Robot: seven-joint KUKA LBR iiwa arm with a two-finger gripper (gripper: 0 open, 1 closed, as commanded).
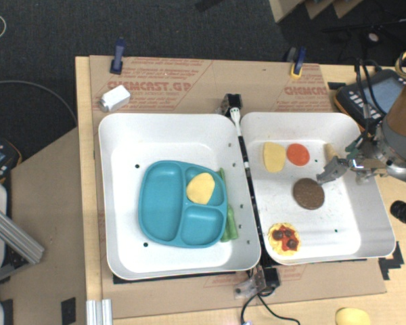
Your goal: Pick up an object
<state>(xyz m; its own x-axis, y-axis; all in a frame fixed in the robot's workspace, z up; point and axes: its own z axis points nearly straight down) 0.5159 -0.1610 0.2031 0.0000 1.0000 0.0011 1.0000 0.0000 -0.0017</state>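
Grey arm reaches left, gripper beside brown patty; grip state unclear.

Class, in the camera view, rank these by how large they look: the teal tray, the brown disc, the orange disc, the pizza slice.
1. teal tray
2. pizza slice and brown disc, too alike to rank
3. orange disc

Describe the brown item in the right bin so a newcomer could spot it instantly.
Start at the right bin. Near its middle, just beside the claw, lies the brown disc. It is the one dark, flat round piece; the orange disc and the yellow piece sit above it.
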